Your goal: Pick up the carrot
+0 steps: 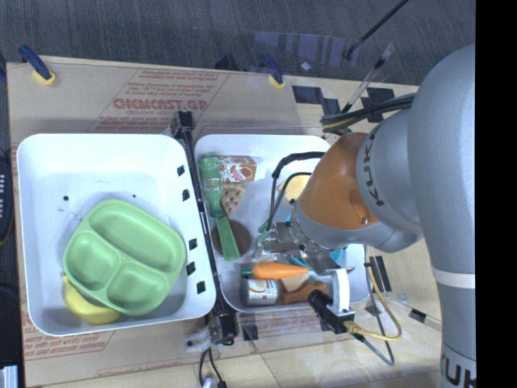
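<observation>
The carrot (279, 272) is orange with a pale left tip and lies on its side near the front of the right bin (242, 145). My gripper (283, 247) hangs just above and behind it, under the orange wrist band (339, 188). The arm's body hides most of the bin's right half. I cannot make out whether the carrot is touched by the gripper or only lies below it.
A small can (262, 293) lies just in front of the carrot. A green utensil (216, 208), a food packet (237, 170), a brown disc (239, 237) and a yellow item (296, 186) fill the right bin's back. The left bin (48, 160) holds a green divided plate (125, 255) over a yellow object (85, 307).
</observation>
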`<state>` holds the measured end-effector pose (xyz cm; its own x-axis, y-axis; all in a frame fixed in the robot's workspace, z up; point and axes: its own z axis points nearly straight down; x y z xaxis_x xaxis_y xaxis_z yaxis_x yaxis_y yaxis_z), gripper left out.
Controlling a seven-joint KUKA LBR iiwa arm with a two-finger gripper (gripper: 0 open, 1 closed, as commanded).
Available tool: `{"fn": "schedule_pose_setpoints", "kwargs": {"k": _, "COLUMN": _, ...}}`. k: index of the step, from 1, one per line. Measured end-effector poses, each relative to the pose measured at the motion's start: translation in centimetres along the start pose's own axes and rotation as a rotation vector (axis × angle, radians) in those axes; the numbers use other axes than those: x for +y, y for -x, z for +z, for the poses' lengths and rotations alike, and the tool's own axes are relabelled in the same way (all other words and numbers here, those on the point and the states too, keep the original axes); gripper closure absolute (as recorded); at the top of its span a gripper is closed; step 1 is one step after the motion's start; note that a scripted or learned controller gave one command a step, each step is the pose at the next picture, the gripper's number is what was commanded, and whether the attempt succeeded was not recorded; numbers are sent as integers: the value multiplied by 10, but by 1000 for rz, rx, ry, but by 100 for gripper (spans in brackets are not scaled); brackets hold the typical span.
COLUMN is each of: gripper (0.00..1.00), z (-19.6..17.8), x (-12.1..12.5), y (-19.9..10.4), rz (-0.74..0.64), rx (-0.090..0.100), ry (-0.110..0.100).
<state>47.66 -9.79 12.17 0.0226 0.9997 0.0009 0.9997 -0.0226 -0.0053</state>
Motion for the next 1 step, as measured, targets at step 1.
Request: {"fn": "schedule_pose_setpoints", "kwargs": {"k": 1, "gripper": 0, "z": 0, "x": 0, "y": 0, "rz": 0, "rx": -1, "ry": 0}}
